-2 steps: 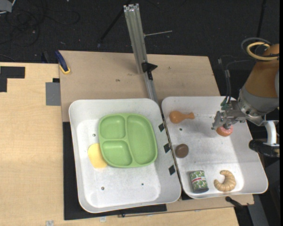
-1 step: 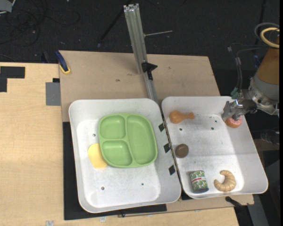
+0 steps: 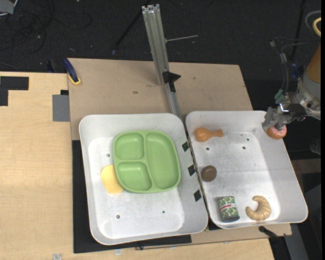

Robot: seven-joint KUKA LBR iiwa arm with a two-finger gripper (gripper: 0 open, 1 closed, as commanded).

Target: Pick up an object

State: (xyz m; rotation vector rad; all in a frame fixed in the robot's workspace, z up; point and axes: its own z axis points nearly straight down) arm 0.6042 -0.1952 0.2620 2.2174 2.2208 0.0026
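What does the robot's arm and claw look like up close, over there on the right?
The arm comes in from the right edge as a pale grey body with an orange band above the wrist. Thin dark cables loop up beside it. The claw is a small, dark metal piece with silvery parts, too small here to make out finer detail.

A brown tabletop (image 3: pixel 119 85) fills the middle of the frame. Directly on it lie two shallow white bins side by side: the left bin (image 3: pixel 97 210) toward lower centre, the right bin (image 3: pixel 284 164) toward lower right, their inner edges touching.
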